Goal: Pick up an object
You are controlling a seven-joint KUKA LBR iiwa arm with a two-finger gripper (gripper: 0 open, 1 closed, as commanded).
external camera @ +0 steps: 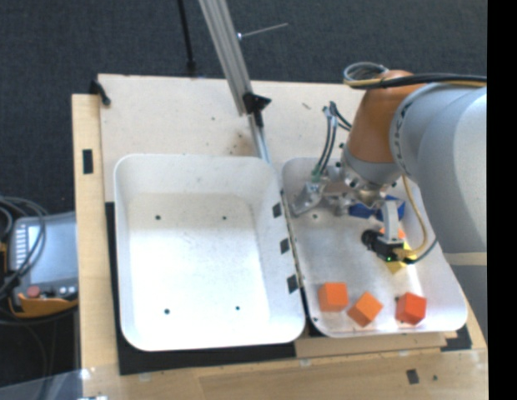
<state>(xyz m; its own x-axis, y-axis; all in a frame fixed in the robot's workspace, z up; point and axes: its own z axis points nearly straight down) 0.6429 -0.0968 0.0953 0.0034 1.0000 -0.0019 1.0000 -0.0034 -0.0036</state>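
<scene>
Gripper (318,197) sat low over the far end of the right bin (438,323); its state could not be judged — wrist and cabling blocked the view, and nothing could be seen held. Three orange blocks lay in a row along the bin's near edge: left block (333,297), middle block (366,308), right block (411,308). All were well apart from the tool, toward the camera; the left one lay nearest — almost straight below it in view.

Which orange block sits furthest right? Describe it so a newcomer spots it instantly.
Start at the right bin, the one the grey arm reaches over. Along its near edge lie three blocks in a row. The one meant is the rightmost block, redder than the two orange ones beside it and closest to the bin's right rim.
</scene>
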